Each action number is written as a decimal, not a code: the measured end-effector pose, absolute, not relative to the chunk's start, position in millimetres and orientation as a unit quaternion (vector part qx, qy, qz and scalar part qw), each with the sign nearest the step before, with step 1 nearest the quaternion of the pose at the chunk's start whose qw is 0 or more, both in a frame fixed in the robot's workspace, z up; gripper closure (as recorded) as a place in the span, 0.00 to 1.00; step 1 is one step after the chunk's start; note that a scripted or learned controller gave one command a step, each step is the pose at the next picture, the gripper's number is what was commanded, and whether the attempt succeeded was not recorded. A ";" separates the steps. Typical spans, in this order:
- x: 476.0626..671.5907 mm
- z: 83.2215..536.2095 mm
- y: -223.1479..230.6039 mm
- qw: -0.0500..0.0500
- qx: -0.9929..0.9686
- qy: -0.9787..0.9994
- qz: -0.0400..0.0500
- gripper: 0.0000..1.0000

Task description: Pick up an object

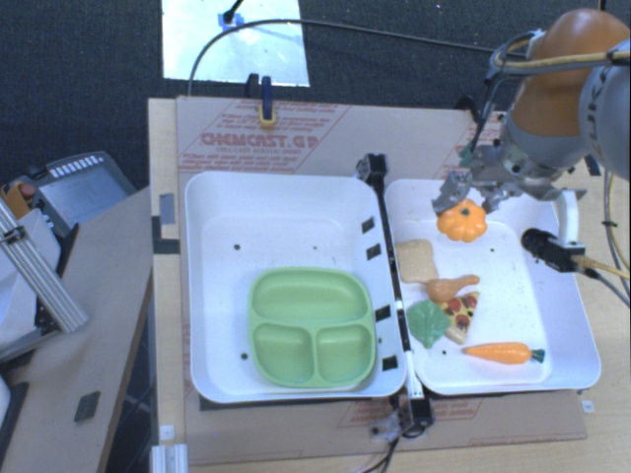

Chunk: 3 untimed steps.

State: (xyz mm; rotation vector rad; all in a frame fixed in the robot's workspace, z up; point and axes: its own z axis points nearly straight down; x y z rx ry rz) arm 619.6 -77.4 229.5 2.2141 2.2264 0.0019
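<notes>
Gripper point(468, 193): hung over the far end of the right bin point(582, 348), low, at the end of the arm reaching in from the right. Could not tell whether open or shut; partly masked by the wrist's own bulk.

Left bin point(227, 235): held a green tray point(312, 325) near its front, well apart from the gripper.

Right bin: held all the small things. Pumpkin point(463, 223): sat directly under the gripper, just toward the near side of it, touching or almost touching; could not tell which. Round, squat, no long axis to speak of, so judged that no wrist turn mattered for it, only a short straight drop. Nearest thing by far, and the likely target.

Carrot point(501, 353): lay at the bin's front, long axis running left to right, well apart from the gripper.

Bread point(416, 260): lay flat by the bin's left wall, near the pumpkin.

Drumstick point(452, 287), pizza point(461, 311) and leaf point(426, 321): bunched together mid-bin, touching one another, between the pumpkin and the carrot. Judged harder picks for that crowding.
</notes>
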 end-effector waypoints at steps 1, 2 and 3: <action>626.1 226.5 -16.3 0.001 0.704 0.710 0.001 1.00; 635.0 235.4 29.0 0.000 0.705 0.709 0.001 1.00; 645.0 241.5 77.7 0.001 0.705 0.709 0.001 1.00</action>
